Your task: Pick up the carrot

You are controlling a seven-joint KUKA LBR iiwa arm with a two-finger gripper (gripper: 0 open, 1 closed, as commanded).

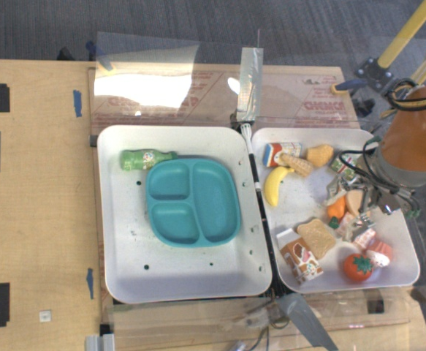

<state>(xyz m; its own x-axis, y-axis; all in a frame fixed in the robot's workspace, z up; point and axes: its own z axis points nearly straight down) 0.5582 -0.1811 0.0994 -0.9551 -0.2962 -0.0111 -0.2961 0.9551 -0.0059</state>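
The carrot, a small orange piece with a green end, lies in the middle of the right bin. My gripper is down in that bin, right at the carrot's right side and partly over it. Cables and metal parts clutter the spot, so whether the carrot is gripped is unclear. The arm's orange band stands above the bin's right rim.
Around the carrot lie a banana, a toast slice, a brown carton, a tomato and a red-and-white can. The left bin holds a teal divided plate and a green bottle.
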